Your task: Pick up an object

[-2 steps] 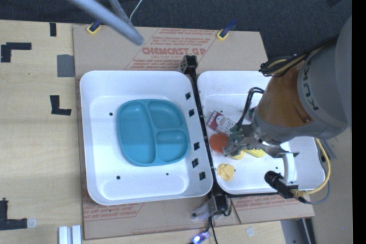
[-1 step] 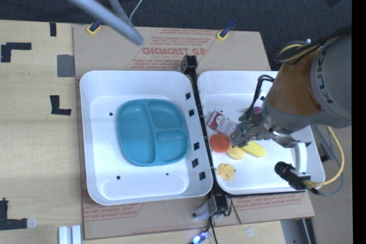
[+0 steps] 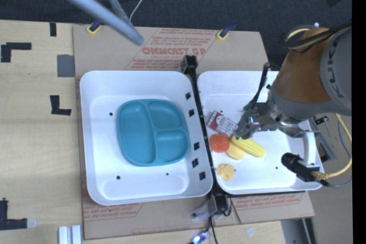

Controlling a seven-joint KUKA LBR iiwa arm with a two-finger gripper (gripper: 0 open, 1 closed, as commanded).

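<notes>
Over the right bin (image 3: 269, 180), near its wall shared with the left bin, we see the gripper (image 3: 245, 128) lowered among a small cluster of toy food. From the fixed camera, its dark fingertips sit just at the upper end of the yellow corn cob (image 3: 248, 147); whether they are spread or pressed together we cannot tell, and nothing shows clearly between them. The corn's long axis runs slantwise, from beside the orange round piece (image 3: 219, 143) toward the bin's front right corner. A red-and-white packet (image 3: 219, 122) lies just beside the gripper toward the shared wall, and a pale yellow lump (image 3: 226, 170) sits nearer the front edge. We judge the corn the nearest target, directly below and slightly frontward of the gripper. A blue divided plate (image 3: 153, 131) rests in the left bin (image 3: 97, 180).
</notes>
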